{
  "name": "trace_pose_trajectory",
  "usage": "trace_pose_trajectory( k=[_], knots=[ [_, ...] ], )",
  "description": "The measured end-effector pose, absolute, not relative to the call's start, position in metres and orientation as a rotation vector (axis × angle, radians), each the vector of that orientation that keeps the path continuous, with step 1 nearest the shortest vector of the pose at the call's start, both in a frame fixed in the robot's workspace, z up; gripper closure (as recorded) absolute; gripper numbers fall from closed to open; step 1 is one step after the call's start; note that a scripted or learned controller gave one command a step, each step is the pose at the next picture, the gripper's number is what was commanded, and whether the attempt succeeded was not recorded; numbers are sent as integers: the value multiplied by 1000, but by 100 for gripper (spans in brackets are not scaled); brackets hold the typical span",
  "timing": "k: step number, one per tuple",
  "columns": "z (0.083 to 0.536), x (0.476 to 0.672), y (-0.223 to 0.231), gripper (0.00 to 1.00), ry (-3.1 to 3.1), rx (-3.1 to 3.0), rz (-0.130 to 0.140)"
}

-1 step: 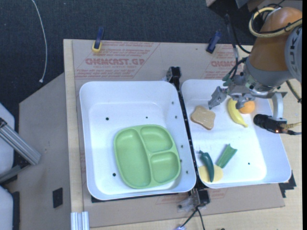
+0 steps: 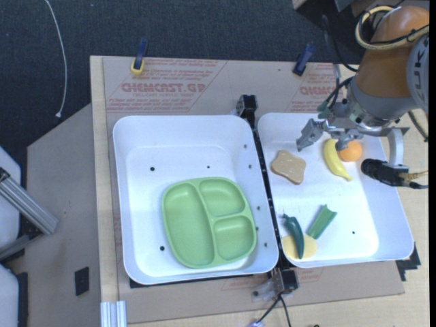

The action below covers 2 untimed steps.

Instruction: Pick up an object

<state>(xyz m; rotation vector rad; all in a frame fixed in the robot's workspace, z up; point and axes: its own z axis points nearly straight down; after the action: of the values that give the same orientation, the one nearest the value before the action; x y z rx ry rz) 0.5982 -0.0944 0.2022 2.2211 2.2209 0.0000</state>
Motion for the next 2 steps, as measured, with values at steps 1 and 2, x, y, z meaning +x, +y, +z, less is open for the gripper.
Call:
trace_pose_trajectory(
  k=[1,2],
  knots=[
    [157,601,-100,0,2224,2226,-6],
    [106,610,-100,0,2224,2225,-5]
  ],
)
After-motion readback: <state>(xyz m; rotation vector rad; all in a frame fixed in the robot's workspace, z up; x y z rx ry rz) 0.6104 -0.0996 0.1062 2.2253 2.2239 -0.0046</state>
